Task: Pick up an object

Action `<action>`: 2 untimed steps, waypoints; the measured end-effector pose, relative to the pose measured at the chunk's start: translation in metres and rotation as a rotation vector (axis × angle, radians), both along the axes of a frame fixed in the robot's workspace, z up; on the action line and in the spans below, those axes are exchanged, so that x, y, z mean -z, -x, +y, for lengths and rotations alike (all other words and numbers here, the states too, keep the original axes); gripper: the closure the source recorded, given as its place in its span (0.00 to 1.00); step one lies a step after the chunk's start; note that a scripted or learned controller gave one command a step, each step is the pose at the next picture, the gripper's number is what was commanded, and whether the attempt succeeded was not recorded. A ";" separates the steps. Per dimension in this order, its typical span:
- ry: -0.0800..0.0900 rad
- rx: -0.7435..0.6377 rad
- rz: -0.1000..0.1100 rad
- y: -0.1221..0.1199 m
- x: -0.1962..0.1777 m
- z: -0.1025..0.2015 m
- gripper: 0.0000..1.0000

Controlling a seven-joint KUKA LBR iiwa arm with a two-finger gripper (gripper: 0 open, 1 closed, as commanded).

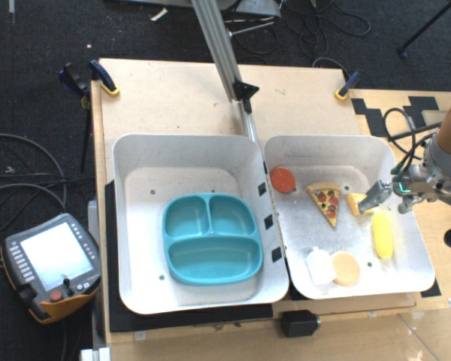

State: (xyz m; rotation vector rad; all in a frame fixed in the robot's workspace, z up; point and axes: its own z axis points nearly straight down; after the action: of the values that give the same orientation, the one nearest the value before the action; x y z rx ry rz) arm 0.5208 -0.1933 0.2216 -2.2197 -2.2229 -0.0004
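Nearest, a white disc (318, 265) touches a tan cookie (346, 268); beyond lie corn (382, 236) and pizza (325, 201) — the gripper (389, 198) hangs open, holding nothing — right bin (319, 150).

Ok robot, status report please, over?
Gripper open at right bin's right side, holding nothing. Yellow cheese piece just beside it, corn below. Nothing blocking.

There are no words or numbers to read here. The screen on the handheld box (51, 265) is just white.
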 end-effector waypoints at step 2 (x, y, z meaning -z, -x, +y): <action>-0.001 0.002 0.005 0.005 0.106 -0.001 0.00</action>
State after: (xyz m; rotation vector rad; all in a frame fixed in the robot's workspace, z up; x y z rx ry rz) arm 0.5155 -0.1946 0.1156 -2.2189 -2.2179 0.0040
